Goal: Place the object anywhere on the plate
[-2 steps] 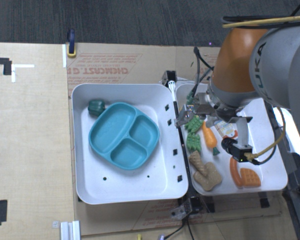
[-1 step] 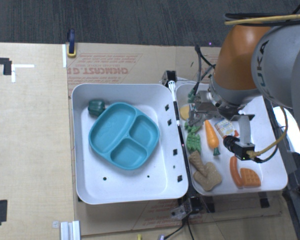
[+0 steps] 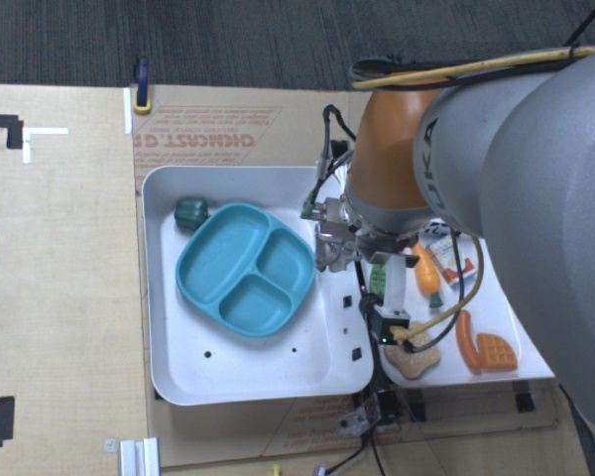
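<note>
A blue plate (image 3: 246, 269) with three compartments lies in the left white bin (image 3: 238, 375), and nothing rests on it. A small dark green object (image 3: 190, 212) sits in that bin, just off the plate's upper left rim. My gripper (image 3: 330, 250) hangs at the wall between the two bins, close to the plate's right rim. The grey arm with its orange band (image 3: 397, 157) covers much of the right bin. I see no object in the gripper from this angle.
In the right bin (image 3: 531, 365) lie toy foods: an orange carrot (image 3: 426, 268), a green piece (image 3: 378, 279), an orange sausage (image 3: 465, 339), a waffle (image 3: 496, 353) and a beige piece (image 3: 413, 363). Cables hang beside the gripper.
</note>
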You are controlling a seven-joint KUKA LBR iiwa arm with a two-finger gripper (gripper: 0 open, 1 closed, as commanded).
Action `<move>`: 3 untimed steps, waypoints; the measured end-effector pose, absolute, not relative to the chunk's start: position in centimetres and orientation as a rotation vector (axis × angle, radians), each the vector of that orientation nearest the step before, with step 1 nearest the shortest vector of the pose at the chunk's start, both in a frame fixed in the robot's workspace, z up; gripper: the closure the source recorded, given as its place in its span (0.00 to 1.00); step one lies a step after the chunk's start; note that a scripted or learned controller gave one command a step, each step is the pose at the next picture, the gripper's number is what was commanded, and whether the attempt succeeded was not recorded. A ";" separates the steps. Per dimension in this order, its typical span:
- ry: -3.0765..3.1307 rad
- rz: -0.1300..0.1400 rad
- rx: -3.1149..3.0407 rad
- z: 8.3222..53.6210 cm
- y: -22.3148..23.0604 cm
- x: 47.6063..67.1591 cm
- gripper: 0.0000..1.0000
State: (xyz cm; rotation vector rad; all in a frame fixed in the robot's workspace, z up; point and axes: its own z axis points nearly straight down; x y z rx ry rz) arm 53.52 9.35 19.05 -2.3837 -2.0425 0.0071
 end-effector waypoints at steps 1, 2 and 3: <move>-1.972 0.009 -2.444 20.6 19.0 53.7 1.00; -1.980 0.019 -2.439 21.3 18.8 53.7 1.00; -1.987 0.028 -2.435 22.1 18.7 53.7 1.00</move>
